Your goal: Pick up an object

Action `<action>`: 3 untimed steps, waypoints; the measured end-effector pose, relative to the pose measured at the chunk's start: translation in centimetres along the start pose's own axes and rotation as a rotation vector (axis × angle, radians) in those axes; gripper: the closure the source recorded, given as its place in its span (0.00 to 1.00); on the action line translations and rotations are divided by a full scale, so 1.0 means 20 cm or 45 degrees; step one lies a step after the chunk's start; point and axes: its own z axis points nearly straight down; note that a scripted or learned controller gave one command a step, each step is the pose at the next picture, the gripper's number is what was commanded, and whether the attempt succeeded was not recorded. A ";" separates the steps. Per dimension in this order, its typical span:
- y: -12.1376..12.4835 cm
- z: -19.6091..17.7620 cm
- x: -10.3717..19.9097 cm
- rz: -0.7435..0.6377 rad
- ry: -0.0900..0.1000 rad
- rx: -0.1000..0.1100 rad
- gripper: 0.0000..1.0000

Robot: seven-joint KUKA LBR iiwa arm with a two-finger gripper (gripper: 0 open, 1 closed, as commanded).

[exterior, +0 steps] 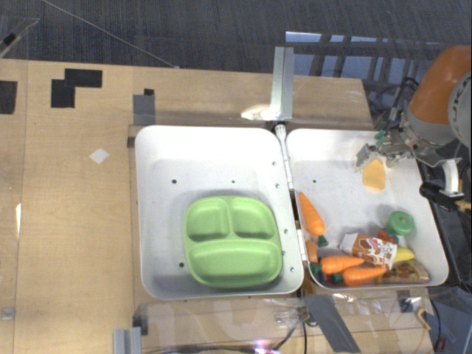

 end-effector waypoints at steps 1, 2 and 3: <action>-0.11 0.07 0.00 -0.085 0.003 0.011 0.00; -0.09 0.00 0.01 -0.088 0.002 -0.001 1.00; -0.09 0.00 0.01 -0.088 0.002 -0.001 0.00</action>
